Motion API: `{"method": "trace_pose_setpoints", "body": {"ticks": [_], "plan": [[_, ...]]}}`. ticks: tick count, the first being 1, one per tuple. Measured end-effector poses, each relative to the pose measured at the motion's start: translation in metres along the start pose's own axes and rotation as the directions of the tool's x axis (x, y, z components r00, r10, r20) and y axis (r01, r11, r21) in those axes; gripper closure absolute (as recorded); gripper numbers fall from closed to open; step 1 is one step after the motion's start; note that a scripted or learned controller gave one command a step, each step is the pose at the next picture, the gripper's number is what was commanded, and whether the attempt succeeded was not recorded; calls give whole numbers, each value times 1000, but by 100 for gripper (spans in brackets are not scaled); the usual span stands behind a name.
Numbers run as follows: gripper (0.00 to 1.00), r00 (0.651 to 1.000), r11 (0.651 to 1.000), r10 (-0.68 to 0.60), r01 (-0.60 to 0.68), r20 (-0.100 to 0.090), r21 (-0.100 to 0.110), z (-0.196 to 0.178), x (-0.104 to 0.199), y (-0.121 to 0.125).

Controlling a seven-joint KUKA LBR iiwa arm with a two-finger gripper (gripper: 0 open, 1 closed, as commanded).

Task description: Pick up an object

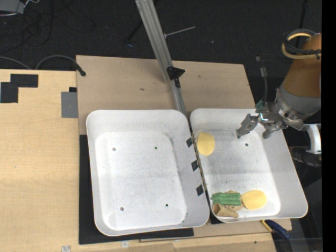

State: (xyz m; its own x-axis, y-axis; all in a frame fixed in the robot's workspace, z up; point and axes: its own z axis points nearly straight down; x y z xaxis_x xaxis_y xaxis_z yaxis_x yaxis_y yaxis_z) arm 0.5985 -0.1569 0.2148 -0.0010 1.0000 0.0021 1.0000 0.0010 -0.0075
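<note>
In the right bin [286,164] a yellow rounded object [206,143] lies against the left wall. Near the front edge sit a green ridged object [227,198], a tan object [227,210] just below it and a second yellow rounded object [254,199]. My gripper [255,127] hangs over the bin's back right part, well apart from all of them. Its two fingers are spread, with nothing between them.
The left bin [94,140] stands beside the right one, joined by black clips [194,165]. A slanted metal rail [157,41] runs from the back down to the bins' shared edge. The wooden bench [37,140] extends to the left.
</note>
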Motion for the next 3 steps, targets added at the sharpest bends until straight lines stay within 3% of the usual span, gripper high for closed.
{"method": "trace_pose_setpoints", "body": {"ticks": [1, 3], "plan": [[0, 1000, 1000, 0, 0, 1, -5, -3, 0, 1], [0, 1000, 1000, 1, -1, 0, 1, 123, 11, 2]]}}
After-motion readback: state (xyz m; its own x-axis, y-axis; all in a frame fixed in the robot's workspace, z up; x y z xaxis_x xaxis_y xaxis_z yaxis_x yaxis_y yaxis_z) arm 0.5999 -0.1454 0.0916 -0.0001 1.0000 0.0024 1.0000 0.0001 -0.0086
